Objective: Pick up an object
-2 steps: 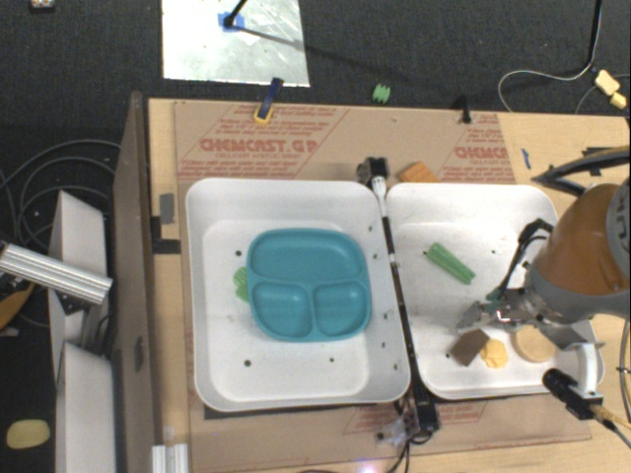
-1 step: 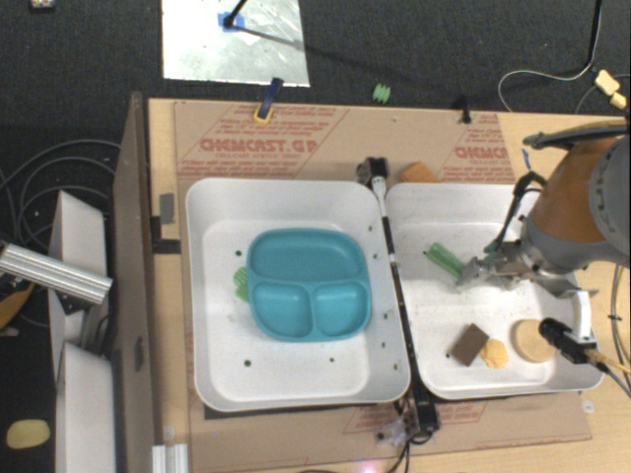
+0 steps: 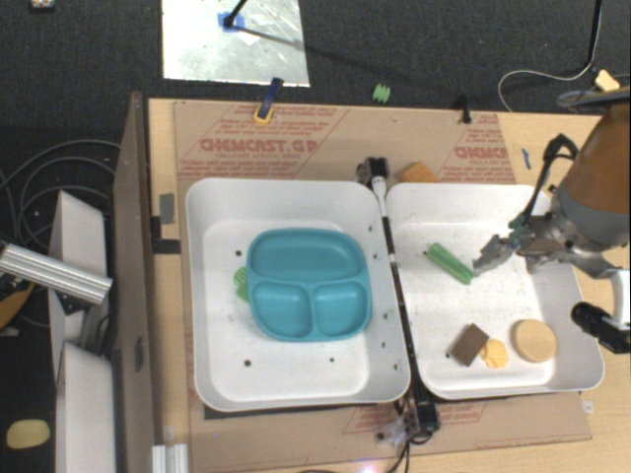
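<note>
The green stick [image 3: 449, 263] was the likeliest target: it lay slantwise on the floor of the right bin [image 3: 552, 205], toward that bin's left side, with the gripper [image 3: 490, 254] just to its right and low over the floor. From the fixed overhead view nothing sat between the fingers, which pointed toward the stick; whether they stood apart or closed could not be told at this size.

The main risk, as I judged it, was a nudge instead of a grasp. The stick was thin and lay flat, so fingers arriving from the side could push it left toward the divider [image 3: 391, 264] between the bins, or roll it out of line. A descent slightly off could also press the fingertips onto the bin floor beside it and close on nothing.

Room was fair. The stick was well clear of the right bin's far and near walls, and bare floor surrounded it. The brown block [image 3: 468, 343], the small yellow piece [image 3: 495, 354] and the tan disc [image 3: 534, 341] were grouped near the right bin's near wall, well apart from the stick, so they seemed unlikely to interfere. The tightest side was the left, where the divider stood near. The left bin [image 3: 212, 294] held a blue divided tray [image 3: 308, 284], far from the action.
</note>
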Available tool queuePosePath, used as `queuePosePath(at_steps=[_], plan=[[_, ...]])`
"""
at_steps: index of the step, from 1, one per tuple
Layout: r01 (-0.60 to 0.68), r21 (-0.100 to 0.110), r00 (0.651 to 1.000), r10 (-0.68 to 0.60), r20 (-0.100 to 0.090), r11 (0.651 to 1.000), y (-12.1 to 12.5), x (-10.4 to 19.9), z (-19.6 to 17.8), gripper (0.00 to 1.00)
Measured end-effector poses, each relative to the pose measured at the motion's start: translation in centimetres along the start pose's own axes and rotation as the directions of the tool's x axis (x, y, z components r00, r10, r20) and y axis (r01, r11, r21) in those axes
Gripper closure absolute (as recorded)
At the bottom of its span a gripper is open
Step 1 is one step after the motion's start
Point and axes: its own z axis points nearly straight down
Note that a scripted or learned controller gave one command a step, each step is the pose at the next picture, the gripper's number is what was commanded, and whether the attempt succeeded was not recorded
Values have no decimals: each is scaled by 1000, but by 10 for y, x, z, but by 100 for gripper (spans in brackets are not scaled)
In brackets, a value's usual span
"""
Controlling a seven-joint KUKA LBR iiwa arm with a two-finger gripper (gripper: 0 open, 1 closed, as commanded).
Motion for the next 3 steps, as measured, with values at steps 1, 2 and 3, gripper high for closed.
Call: queuePosePath(at_steps=[1, 2, 3], plan=[[-7, 11, 1000, 7, -2, 1000, -41, 17, 135, 0], [0, -1, 1000, 0, 3, 1000, 80, -2, 131, 0], [2, 7, 1000, -2, 1, 1000, 76, -2, 122, 100]])
